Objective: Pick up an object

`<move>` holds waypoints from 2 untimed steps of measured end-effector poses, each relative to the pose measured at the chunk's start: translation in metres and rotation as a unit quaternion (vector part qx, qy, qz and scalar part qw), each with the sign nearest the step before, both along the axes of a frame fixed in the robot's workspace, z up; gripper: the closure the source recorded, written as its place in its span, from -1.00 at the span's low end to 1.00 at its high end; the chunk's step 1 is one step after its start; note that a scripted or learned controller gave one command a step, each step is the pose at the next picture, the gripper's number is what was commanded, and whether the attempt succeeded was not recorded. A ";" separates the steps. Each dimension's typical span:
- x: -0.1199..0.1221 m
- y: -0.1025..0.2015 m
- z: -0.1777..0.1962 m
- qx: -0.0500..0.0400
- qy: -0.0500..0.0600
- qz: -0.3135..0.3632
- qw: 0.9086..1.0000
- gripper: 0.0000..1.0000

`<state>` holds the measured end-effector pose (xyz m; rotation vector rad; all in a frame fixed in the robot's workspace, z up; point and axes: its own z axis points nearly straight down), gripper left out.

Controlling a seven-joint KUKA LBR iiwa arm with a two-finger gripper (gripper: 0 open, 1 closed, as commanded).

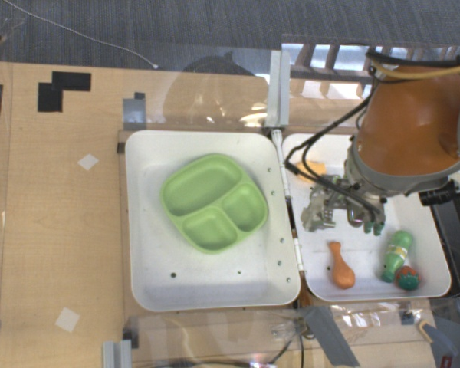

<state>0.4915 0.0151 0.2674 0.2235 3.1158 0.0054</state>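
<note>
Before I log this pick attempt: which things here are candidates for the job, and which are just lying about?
Job:
- gripper
- orange drumstick-shaped toy
- green bottle
- red and green toy
- right bin

Lying about:
- green divided plate
- left bin

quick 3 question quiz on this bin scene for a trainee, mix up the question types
1. True or false: the green divided plate lies in the left bin.
2. Which bin is the hand over: A left, B right?
3. Fill in: the orange drumstick-shaped toy lies to the ____ of the green bottle in this view.

Key: 1 true; 2 B, the right bin; 3 left.
</note>
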 end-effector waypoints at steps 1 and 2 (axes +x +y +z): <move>-0.002 0.003 -0.011 -0.005 0.003 0.298 0.955 1.00; 0.020 0.032 -0.033 -0.006 0.003 0.483 0.876 1.00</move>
